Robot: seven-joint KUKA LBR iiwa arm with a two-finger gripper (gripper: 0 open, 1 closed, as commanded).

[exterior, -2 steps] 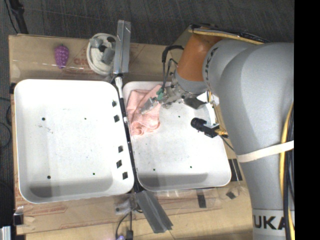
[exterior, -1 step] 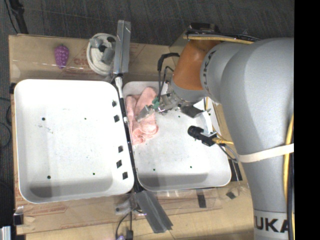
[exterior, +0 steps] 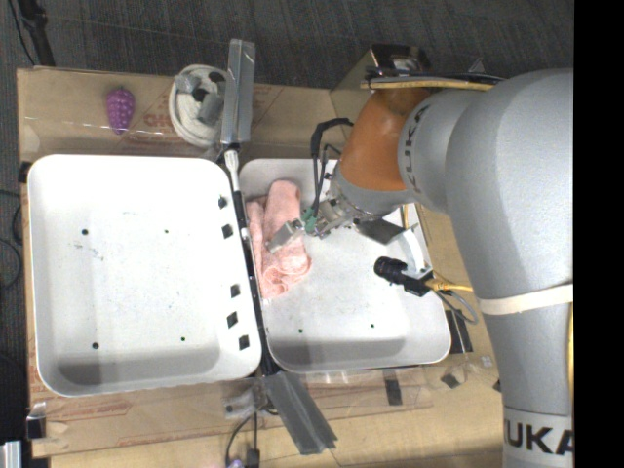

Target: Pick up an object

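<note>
Right of frame centre, the claw (exterior: 289, 234) rests on a pink cloth (exterior: 277, 242) in the right bin (exterior: 341, 354); whether it grips, I cannot tell.

The grey arm (exterior: 507, 213) is extended leftward, its orange-banded wrist (exterior: 375, 154) bent down, the gripper (exterior: 292, 232) lowered.
</note>
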